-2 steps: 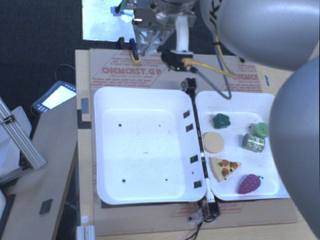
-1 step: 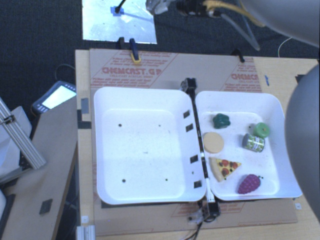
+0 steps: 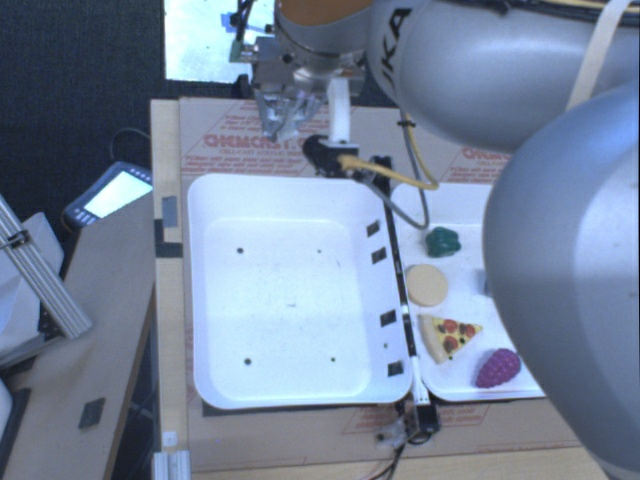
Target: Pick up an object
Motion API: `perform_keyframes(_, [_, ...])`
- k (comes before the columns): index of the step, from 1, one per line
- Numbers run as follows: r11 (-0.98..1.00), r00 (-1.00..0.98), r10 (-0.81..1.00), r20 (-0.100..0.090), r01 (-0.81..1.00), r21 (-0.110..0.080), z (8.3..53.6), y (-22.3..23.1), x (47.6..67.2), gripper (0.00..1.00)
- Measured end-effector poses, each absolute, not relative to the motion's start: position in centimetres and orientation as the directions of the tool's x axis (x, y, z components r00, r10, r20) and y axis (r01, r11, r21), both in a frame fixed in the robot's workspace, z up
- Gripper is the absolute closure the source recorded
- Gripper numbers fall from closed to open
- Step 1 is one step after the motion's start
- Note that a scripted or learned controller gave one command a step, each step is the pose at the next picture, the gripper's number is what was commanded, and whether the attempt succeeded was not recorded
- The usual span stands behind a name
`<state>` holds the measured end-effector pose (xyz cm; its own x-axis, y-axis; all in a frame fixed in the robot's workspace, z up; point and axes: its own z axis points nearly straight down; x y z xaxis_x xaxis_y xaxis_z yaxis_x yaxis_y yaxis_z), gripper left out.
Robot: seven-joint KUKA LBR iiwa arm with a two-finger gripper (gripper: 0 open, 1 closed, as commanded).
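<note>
The right bin [image 3: 462, 206] holds a green toy [image 3: 442, 239], a round tan cookie [image 3: 428, 285], a pizza slice [image 3: 450, 336] and a purple bunch of grapes [image 3: 497, 367]. The arm's big grey links cover much of that bin. My gripper [image 3: 287, 120] hangs high at the back, over the cardboard just beyond the far rim of the left bin [image 3: 200, 268]. It is well away from all the toys, and I see nothing in it.
A black divider [image 3: 392, 268] with clips runs between the two bins. A yellow cable [image 3: 385, 174] trails from the wrist over the right bin's far corner. A tablet [image 3: 110, 196] and metal rail [image 3: 40, 278] lie off the bench to the left.
</note>
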<state>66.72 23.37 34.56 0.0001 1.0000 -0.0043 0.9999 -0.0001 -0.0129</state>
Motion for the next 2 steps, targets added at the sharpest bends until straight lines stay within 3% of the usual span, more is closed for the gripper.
perform_keyframes(1, [0.007, -0.007, 1.000, 0.009, 1.000, 0.018, 54.8, 23.5, 58.8, 1.00])
perform_keyframes(2, [0.000, 0.000, 1.000, -0.002, 1.000, -0.004, 45.6, 23.4, 62.2, 1.00])
